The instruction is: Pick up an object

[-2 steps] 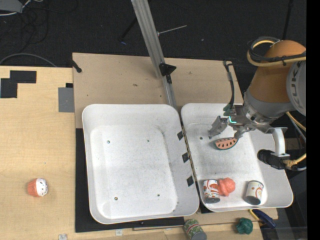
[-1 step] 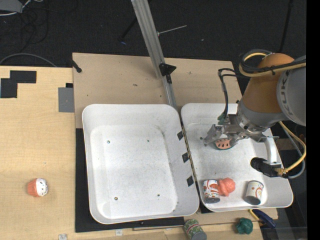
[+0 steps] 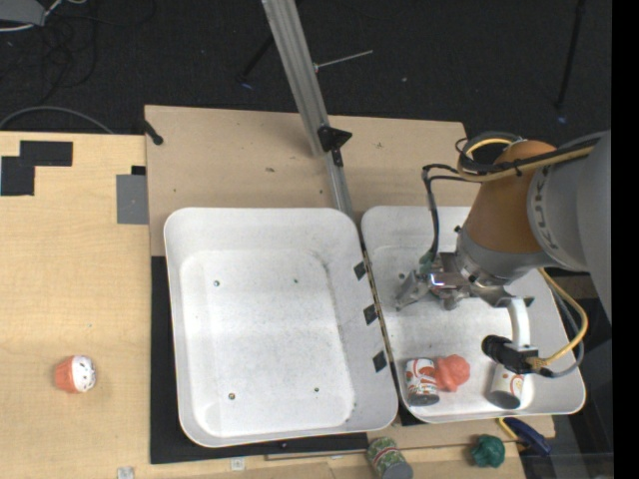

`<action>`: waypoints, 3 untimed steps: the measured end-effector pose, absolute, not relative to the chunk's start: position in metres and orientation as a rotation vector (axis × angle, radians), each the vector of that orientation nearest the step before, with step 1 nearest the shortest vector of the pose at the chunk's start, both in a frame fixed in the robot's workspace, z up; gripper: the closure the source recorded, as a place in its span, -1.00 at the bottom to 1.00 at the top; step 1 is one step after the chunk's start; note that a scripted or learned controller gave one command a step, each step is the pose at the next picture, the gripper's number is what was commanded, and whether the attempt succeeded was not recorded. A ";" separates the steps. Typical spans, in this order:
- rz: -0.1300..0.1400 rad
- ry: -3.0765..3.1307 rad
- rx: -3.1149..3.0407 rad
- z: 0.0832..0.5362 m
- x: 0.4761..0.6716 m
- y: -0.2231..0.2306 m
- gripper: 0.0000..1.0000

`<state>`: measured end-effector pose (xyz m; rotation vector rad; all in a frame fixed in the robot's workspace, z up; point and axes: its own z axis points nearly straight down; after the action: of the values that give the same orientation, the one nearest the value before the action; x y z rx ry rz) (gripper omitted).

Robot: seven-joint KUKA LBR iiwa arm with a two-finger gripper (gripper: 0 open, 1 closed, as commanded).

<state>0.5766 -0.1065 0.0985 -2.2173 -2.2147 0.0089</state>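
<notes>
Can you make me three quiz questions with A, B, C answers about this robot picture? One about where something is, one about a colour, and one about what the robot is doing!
1. Where is the small orange-and-white toy?
A. in the left bin
B. on the wooden bench, left of the bins
C. in the right bin

2. What colour is the small lumpy thing on the bench below the right bin?
A. green
B. yellow
C. purple

3. Where is the gripper?
A. over the left bin
B. over the floor
C. over the right bin

Answers:
1 B, it lies on the light wood, apart from both bins.
2 A, it looks dark green.
3 C, the arm reaches in from the right and its gripper sits above the right bin, up-left of the red and white objects.
</notes>
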 end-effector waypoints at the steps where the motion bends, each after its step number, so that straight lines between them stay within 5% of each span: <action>1: 0.002 -2.218 -2.223 0.092 0.577 -0.107 -1.00; 2: 0.002 -2.212 -2.227 0.102 0.577 -0.108 1.00; 3: -0.001 -2.216 -2.228 0.146 0.580 -0.113 1.00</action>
<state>0.5799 -0.1131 0.1460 -2.2285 -2.2158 -0.0009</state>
